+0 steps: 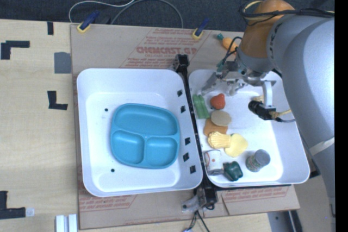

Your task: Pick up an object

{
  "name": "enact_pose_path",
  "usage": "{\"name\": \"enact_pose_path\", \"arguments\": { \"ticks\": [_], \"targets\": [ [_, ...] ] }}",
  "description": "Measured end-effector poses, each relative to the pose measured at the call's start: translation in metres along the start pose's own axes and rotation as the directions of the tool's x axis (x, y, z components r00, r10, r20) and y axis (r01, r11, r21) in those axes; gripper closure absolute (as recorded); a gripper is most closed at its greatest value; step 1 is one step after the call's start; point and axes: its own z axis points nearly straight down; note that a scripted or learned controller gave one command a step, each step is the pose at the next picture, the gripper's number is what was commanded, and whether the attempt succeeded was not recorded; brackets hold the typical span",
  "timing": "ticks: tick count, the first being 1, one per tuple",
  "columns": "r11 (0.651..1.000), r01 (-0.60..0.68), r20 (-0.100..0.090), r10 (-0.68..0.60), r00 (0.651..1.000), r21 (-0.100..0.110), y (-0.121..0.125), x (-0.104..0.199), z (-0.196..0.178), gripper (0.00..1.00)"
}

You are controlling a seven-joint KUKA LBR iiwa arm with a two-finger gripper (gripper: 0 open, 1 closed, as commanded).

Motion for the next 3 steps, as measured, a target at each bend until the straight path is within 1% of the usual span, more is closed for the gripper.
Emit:
{"name": "enact_pose_path", "arguments": {
  "ticks": [1,2,3],
  "targets": [
    [1.000,-0.003,0.001,0.003,1.000,-0.003,-0.037,0.003,0.009,0.00],
    [1.000,0.001,0.001,-0.001,1.000,0.005,-0.003,0.024,0.010,0.00],
    [1.000,-0.001,0.001,0.001,1.000,0.001,-0.004,0.024,0.000,1.00]
  ]
}}
